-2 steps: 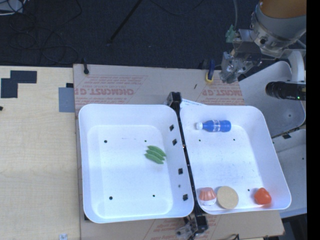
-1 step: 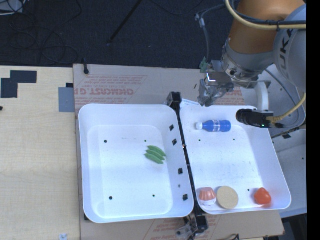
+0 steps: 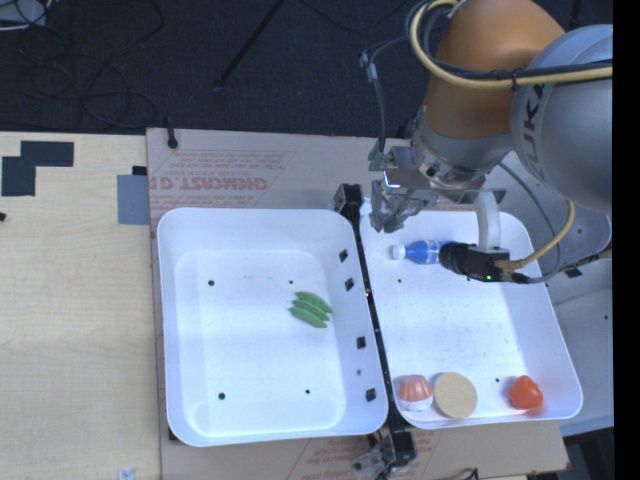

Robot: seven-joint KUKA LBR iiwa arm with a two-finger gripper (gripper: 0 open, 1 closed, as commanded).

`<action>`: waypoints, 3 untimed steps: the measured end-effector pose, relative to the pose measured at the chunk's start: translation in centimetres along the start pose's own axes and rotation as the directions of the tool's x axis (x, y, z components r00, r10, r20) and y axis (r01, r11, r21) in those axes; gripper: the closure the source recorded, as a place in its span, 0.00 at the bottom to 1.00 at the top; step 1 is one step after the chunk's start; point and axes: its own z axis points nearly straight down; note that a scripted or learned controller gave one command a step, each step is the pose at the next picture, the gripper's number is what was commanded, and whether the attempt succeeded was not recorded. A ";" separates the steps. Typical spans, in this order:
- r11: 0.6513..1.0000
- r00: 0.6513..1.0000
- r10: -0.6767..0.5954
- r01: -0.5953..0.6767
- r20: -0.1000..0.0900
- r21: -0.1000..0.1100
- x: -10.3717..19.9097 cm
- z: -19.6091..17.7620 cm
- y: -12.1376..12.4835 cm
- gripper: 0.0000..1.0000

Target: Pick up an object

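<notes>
Gripper hangs over the right white bin's far-left corner; whether it is open I cannot tell. Just beside it lies a small blue-and-white plastic bottle; a round, lying bottle may roll aside.

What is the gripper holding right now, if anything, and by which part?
Nothing is visibly held. The gripper hangs over the right bin near its top-left corner, just above and left of the small blue bottle, which lies on the bin floor.
</notes>
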 end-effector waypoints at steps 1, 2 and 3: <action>1.000 1.000 -0.004 0.004 -0.002 -0.009 6.1 -4.8 -3.1 1.00; 1.000 1.000 -0.002 0.002 0.000 -0.008 10.5 -7.4 -4.1 1.00; 1.000 1.000 0.004 -0.004 0.004 0.007 8.2 3.2 -5.3 1.00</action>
